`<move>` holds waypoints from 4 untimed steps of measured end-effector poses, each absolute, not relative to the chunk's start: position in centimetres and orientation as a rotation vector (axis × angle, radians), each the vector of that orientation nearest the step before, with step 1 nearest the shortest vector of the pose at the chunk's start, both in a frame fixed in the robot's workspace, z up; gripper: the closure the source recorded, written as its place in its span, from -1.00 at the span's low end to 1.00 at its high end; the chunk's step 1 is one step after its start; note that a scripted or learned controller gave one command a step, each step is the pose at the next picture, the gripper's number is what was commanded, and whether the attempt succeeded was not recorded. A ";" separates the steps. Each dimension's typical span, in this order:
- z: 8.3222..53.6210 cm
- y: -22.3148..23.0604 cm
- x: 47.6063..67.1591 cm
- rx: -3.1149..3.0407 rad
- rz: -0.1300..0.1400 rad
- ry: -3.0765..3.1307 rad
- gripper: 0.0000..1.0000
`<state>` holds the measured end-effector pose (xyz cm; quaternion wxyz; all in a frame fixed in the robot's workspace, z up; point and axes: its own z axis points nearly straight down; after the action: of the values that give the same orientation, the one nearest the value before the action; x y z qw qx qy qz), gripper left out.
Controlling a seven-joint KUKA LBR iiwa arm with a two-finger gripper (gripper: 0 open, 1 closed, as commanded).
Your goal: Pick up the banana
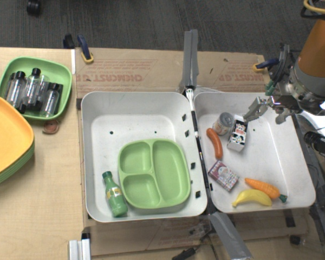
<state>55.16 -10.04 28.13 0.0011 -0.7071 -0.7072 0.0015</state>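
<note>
The yellow banana (253, 198) lies at the front of the right bin (292, 161), close to the near wall, curved side down. It touches an orange carrot (262, 188) just behind it. My gripper (268, 112) hovers over the bin's back right part, far behind the banana. Its two fingers are spread open with nothing between them. Above the gripper rise the grey wrist and the orange band.
The right bin also holds a red sausage (214, 143), a small can (224, 122), a black-and-white carton (238, 134) and a pink packet (223, 175). A green divided plate (154, 173) and green bottle (114, 194) sit in the left bin. Off left stand a bottle tray (35, 88) and yellow plates (5, 140).
</note>
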 end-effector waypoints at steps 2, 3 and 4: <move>9.0 -16.7 53.0 -2.988 0.008 -0.960 -1.00; 9.8 -16.7 52.9 -2.986 0.013 -0.959 1.00; 29.1 -16.3 47.8 -2.984 0.007 -0.983 1.00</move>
<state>47.78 -16.32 29.07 0.0001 -0.9498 -0.3129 0.0024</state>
